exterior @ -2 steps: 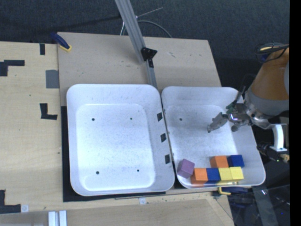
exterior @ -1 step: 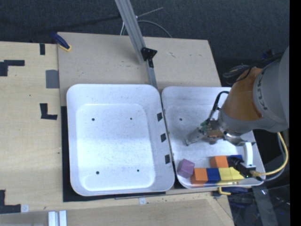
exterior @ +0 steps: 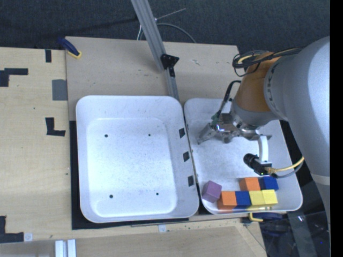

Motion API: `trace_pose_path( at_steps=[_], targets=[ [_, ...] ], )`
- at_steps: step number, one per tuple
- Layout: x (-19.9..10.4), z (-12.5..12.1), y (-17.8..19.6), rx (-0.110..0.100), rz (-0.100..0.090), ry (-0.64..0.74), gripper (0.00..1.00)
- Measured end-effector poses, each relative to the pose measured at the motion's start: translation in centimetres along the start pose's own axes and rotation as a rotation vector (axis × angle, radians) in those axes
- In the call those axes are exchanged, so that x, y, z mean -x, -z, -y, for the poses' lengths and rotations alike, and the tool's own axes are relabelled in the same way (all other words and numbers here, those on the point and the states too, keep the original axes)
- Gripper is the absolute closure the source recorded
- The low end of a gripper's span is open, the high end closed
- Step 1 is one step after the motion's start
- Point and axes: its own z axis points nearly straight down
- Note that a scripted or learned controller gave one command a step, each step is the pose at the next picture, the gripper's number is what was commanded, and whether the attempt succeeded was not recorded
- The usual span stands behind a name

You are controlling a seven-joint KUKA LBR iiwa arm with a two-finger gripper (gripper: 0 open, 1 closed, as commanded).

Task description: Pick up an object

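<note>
Several small blocks lie along the near edge of the right bin (exterior: pixel 206 111): a purple block (exterior: pixel 213 190) at the left, then an orange block (exterior: pixel 229 198), a blue block (exterior: pixel 243 198) and yellow blocks (exterior: pixel 263 197). A second orange block (exterior: pixel 250 184) and a blue one (exterior: pixel 269 183) sit just behind them. My gripper (exterior: pixel 210 134) is low over the far left part of the right bin, well behind the blocks, and nothing shows in it. The grey arm with its orange band (exterior: pixel 252 95) comes in from the right.
The left bin (exterior: pixel 128 154) stands beside the right one, sharing a raised divider (exterior: pixel 187 154). A slanted metal pole (exterior: pixel 153 31) rises behind the bins. Cables loop near the wrist, and a black and yellow connector (exterior: pixel 257 164) hangs over the right bin.
</note>
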Motion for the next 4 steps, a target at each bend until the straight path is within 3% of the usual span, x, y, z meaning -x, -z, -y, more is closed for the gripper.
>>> trace_pose_path(
  at_steps=[1, 2, 3, 4],
  targets=[
    [-2.8, 1.3, 10.5, 0.004, 0.001, -0.002, 0.00],
    [-0.2, -3.5, 4.9, -0.004, 0.004, -0.006, 0.00],
    [-0.4, -3.4, 6.2, -0.005, 0.004, -0.004, 1.00],
    [-8.8, -7.5, 10.2, 0.002, -0.002, 0.004, 1.00]
  ],
)
